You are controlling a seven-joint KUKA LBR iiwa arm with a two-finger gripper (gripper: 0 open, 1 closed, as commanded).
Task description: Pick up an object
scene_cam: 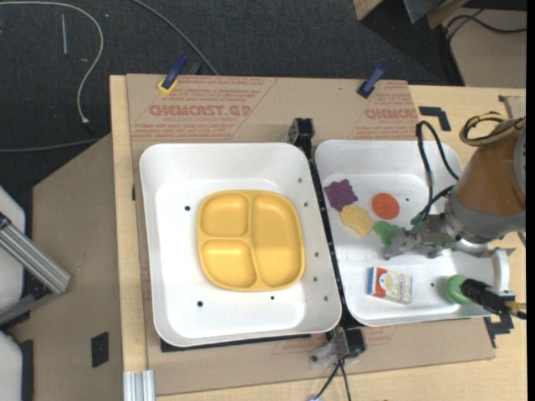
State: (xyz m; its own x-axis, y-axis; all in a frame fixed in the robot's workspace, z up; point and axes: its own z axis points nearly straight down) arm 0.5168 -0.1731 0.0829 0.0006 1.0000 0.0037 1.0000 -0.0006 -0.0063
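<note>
1. On the desk, two white bins sit side by side: the left bin carries a yellow divided plate, and the right bin carries the small things that could be picked.
2. Near the middle of the right bin, the tool is low, right beside a green piece; whether it grips that piece or is merely pressed next to it cannot be told from this slanted view.
3. Purple grapes, a yellow corn-like piece and an orange disc lie close together in the upper part of that bin, just left of and behind the tool.
4. A small white box lies flat toward the front, well apart from the cluster; a green round item sits at the right front, partly behind the arm.
5. Handling, as a judgement: these look like light toy foods, hard plastic and fairly slick, not fragile. The green piece is small and irregular, so it may squirt out sideways; pinching across its narrowest width seems best.
6. The box looks the easiest alternative: flat, stiff sides, taken across its short dimension.
</note>
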